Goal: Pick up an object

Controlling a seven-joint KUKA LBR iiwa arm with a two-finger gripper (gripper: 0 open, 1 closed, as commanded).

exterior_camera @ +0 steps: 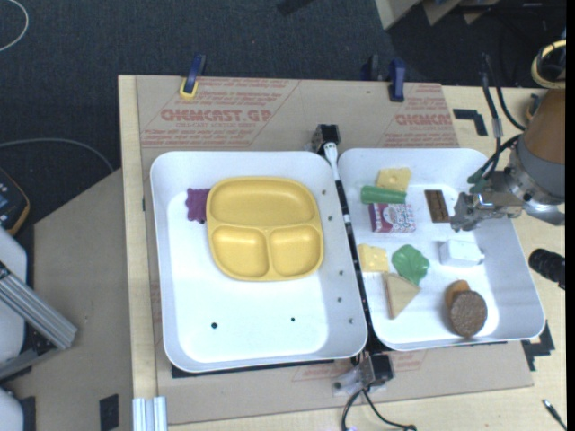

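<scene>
1. Currently, the grey two-finger gripper (467,212) is seen over the right shallow white bin (530,281), near its far right side, just above a small white block (461,252); whether anything is being gripped cannot be told from this slanted view, and nothing is seen held
2. The white block, lying near the right wall of the right bin, is judged the likeliest thing to be picked, being nearest the gripper; it looks light, stiff and smooth, so a hold across its two flat sides would be best, and slipping could be expected if only a corner were caught
3. A thin dark brown bar (436,206) lies just left of the gripper; it is judged flat and hard to get under
4. In the right bin, nine things are counted: the white block, the brown bar, a pale yellow cheese-like wedge (393,180), a green stick (384,194), a red and white packet (393,216), a small yellow cube (373,258), a green leaf-like piece (411,261), a tan wedge (398,294) and a round brown cookie-like disc (467,311)
5. In the left shallow white bin (260,344), two things are counted: one yellow three-compartment plastic tray (264,226) and one purple piece (196,205) touching the tray's left edge
6. Two bins are counted in all, side by side on the bench
</scene>
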